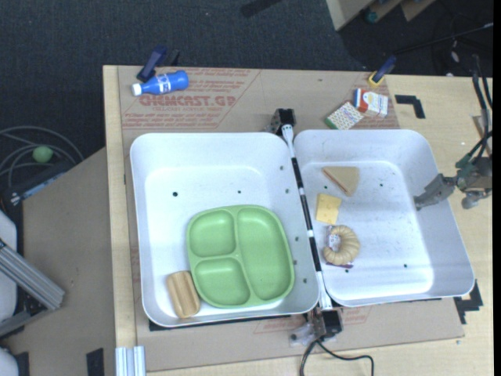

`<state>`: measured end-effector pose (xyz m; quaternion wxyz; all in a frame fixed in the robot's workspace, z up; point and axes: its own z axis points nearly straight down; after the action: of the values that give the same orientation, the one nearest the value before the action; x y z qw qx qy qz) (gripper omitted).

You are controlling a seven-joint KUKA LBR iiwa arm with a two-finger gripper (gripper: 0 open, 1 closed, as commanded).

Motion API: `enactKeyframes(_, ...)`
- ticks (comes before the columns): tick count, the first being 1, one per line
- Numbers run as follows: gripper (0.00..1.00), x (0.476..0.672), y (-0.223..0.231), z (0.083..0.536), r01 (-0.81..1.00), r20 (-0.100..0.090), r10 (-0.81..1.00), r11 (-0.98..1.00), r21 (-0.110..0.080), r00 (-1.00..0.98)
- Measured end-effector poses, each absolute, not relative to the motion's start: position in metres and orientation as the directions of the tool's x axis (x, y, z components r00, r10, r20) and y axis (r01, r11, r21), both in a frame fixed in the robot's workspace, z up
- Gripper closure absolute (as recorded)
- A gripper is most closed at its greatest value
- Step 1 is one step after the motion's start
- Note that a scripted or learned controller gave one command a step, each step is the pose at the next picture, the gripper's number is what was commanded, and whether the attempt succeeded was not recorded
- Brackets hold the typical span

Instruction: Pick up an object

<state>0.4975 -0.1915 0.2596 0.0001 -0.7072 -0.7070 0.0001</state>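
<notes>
Two shallow white bins are sitting side by side on the bench, joined along a black seam down the middle. Starting at the left, the left bin (156, 163) is holding a green divided plate (238, 254) with three compartments, lying flat toward the near edge. A tan bread-like piece (183, 294) is lying just beside the plate's near-left corner, touching or almost touching its rim. Behind this bin, on the cardboard, a blue and white bottle (161, 83) is lying on its side.

Moving right, the right bin (415, 241) is holding three things, all gathered in its left half. A tan wedge-shaped piece (342, 178) is lying toward the far side; a yellow square block (328, 208) is sitting just in front of it; a round beige ring-shaped object (341, 244) is resting nearest the camera, close to the block. Behind this bin, a few small packets (358, 110) are lying on the cardboard.

At the far right, the gripper (462, 185) is hanging over the right bin's right rim, well apart from the three objects. It is grasping nothing visible; whether it is released or clenched I cannot tell.
</notes>
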Motion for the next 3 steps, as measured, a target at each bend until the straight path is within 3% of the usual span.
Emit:
enactKeyframes(1,0.0,0.479,-0.144,0.168,1.0,0.001,1.0,0.001,-0.002,-0.001)
enactKeyframes(2,0.0,0.53,-0.099,0.093,1.0,0.0,1.0,0.001,0.007,-0.001)
enactKeyframes(3,0.0,0.62,-0.104,0.086,1.0,0.0,1.0,0.001,0.003,-0.001)
